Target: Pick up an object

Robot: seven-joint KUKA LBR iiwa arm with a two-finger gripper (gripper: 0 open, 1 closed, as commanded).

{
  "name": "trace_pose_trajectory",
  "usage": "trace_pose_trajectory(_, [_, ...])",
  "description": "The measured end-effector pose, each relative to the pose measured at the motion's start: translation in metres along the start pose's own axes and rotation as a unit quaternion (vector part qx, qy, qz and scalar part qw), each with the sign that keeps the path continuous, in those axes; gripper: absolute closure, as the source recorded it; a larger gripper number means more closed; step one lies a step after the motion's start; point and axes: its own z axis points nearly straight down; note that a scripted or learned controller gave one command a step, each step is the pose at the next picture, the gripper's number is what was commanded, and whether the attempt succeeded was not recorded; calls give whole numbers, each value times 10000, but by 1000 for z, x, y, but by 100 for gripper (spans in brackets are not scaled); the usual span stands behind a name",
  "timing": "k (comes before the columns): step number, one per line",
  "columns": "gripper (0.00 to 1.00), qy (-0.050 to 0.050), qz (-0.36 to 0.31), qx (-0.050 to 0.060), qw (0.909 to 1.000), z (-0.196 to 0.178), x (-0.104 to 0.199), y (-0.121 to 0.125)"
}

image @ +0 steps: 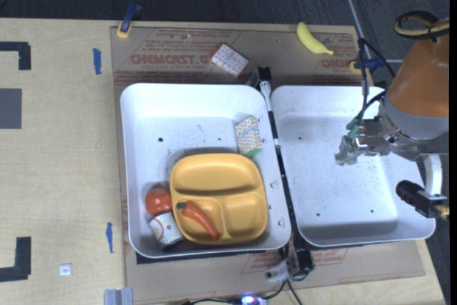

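The left bin (143,118) holds a yellow divided plate (228,186) with an orange carrot-like toy (198,218) lying in its front left compartment. A red-orange ball-like toy (157,201) and a small white and orange can (165,228) sit against the plate's left side. Behind the plate, a small patterned pouch (248,134) rests near the bin's right wall. My gripper (351,151) hangs over the right bin (321,218), in its right half, far from all these objects. Nothing shows in it.
Behind the bins on the cardboard lie a yellow banana (313,38), a patterned square packet (229,59) and a black marker-like item (264,75). A clamp (128,18) sits at the back left corner. Cables trail at the front edge and beside the arm.
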Motion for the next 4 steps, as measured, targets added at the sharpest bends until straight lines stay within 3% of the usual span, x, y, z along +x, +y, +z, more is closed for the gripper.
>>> trace_pose_trajectory(1, [100, 0, 0, 1, 10000, -17, 28, -35])
trace_pose_trajectory(2, [100, -9, -2, -26, 10000, -26, 57, -34])
trace_pose_trajectory(3, [100, -3, 5, 1, 10000, -9, 63, -35])
trace_pose_trajectory(4, [100, -5, 10, 2, 10000, 11, 18, -35])
